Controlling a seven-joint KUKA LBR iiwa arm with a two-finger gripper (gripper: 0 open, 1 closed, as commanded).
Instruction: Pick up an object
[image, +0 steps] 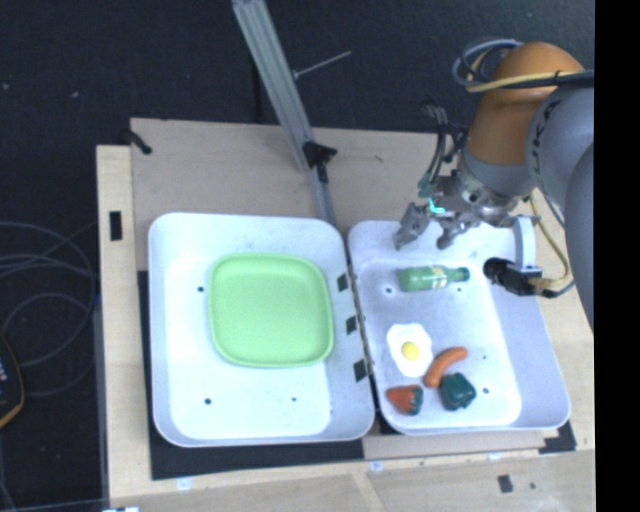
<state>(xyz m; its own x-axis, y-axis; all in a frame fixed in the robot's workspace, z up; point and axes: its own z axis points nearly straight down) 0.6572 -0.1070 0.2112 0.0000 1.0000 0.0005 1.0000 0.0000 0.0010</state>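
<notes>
gripper (430, 232) hovering, fingers spread, gripping nothing | green bottle (431, 278) lying at its 6 o'clock | we're expecting it rolling off the fingers

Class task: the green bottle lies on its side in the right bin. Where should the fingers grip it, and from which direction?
Probably grip the green bottle across its wide body, coming straight down from above. It lies flat, long axis left-right, with open floor on both long sides. The gripper hangs just above it.

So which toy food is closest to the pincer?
The green bottle, lying on its side just below the pincer. The egg, sausage and others sit farther down.
</notes>
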